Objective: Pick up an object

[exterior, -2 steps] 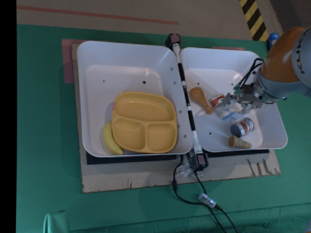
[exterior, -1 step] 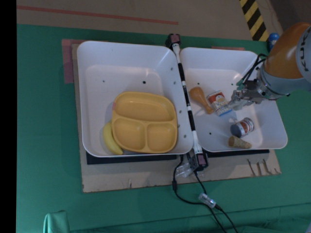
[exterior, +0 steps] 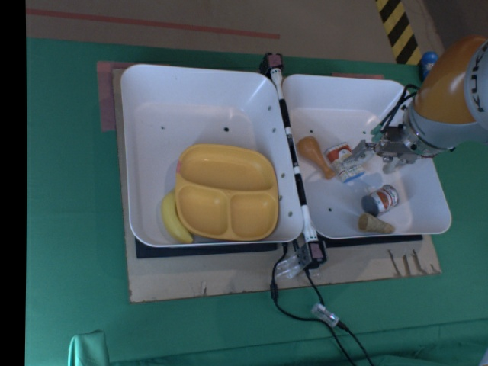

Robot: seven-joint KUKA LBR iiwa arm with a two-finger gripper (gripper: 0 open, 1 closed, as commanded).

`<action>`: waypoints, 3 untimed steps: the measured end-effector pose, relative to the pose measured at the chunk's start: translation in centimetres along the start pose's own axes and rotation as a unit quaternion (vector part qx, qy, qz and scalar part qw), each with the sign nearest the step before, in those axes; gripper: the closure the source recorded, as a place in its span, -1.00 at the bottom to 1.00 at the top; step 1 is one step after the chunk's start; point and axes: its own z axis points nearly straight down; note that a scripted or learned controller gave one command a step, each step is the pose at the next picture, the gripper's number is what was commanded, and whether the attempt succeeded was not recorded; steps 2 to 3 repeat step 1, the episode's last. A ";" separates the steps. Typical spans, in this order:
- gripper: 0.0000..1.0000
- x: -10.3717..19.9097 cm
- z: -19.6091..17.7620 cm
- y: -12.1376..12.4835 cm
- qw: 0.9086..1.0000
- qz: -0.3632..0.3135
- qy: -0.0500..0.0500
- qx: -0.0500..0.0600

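two shallow white bins side by side, left bin (exterior: 152,90) and right bin (exterior: 335,90), touching along a black-and-white strip (exterior: 290,143) between them. under both, a brown cardboard sheet (exterior: 191,280) (front edge ragged and notched), laid on a green mat (exterior: 69,204). from the strip's near end, a black cable (exterior: 293,307) trailing off over the mat toward the bottom edge. beyond the mat, bare brown floor with a thin red line (exterior: 152,23) and a yellow-and-black hazard stripe (exterior: 395,14) at top right. bottom left, a fold of green cloth (exterior: 88,349).
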 end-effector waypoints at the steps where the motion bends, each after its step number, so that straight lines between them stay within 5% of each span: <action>1: -1.00 -1.8 1.3 -5.9 1.000 -0.003 0.002 0.005; 3: -1.00 -1.8 1.3 -5.9 1.000 -0.003 0.002 0.005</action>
